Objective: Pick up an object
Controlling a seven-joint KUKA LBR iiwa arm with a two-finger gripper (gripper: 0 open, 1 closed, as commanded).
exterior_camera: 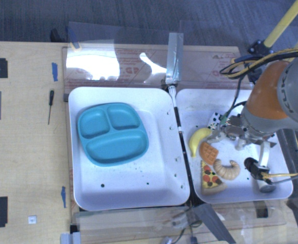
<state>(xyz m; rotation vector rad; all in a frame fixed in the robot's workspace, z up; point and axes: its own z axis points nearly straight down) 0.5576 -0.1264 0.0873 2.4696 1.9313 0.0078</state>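
So the wooden bench [22, 177] takes up most of the shot, with the two white bins sitting side by side on it. The left bin [159, 182] has a blue divided plate [112, 132] lying flat in it, three compartments, a bit toward the far left of the bin. The right bin [281, 187] is where the toy food is. The grey arm with its orange band [267, 93] reaches in from the right and hangs over the far right part of that bin.

The gripper [229, 131] is down low just right of the banana [198, 139], and honestly I can't tell how far apart its fingers are or whether anything is between them. Just near of the banana there's an orange waffle-looking piece [208, 151], then a croissant [227, 169] beside it on the right, and a pizza slice [210, 179] nearest the front wall. All four are bunched together along the left side of the right bin.
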